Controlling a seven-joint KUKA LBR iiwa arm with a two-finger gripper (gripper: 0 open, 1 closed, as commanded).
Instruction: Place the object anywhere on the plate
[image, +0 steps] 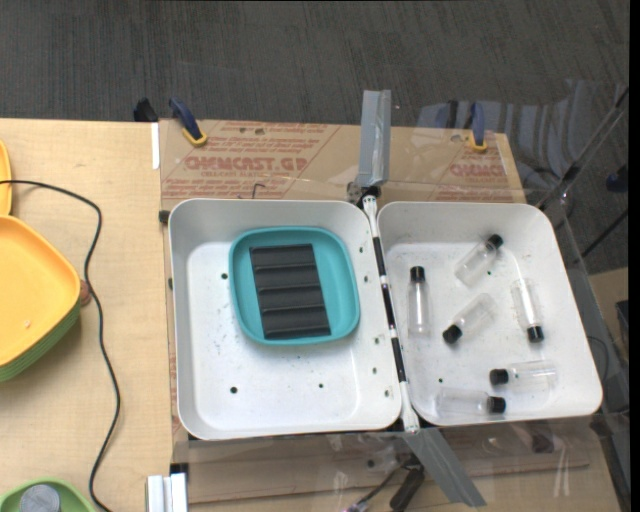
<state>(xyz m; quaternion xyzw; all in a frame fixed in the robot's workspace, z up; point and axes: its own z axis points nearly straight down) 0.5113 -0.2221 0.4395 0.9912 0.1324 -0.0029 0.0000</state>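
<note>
My pick lies among the clear vials with black caps scattered in the right bin (560, 330); none is on the teal plate (345, 290) yet, which sits in the upper middle of the left bin (200, 330) with a dark ribbed insert (289, 291) on it. How my gripper stands I cannot tell from here.

I judge the easiest vial to be the upright one at the left of the right bin (417, 297), lying alone with bare floor on both sides. I would come straight down over its middle, close across the narrow width, not along its length, and lift well clear of the wall between the bins before crossing left. Anywhere on the plate will do, so I would aim for the insert's centre, where the ribs may stop it rolling.

Harder choices: the two vials at the lower right (520, 376) (470, 404) lie close together near the bin's wall, and the slanted one mid-bin (468, 320) sits near others. Clear glass may slip.

Off to the left edge of the frame are yellow dishes (35, 290) and a black cable (95, 330), well apart from my route
</note>
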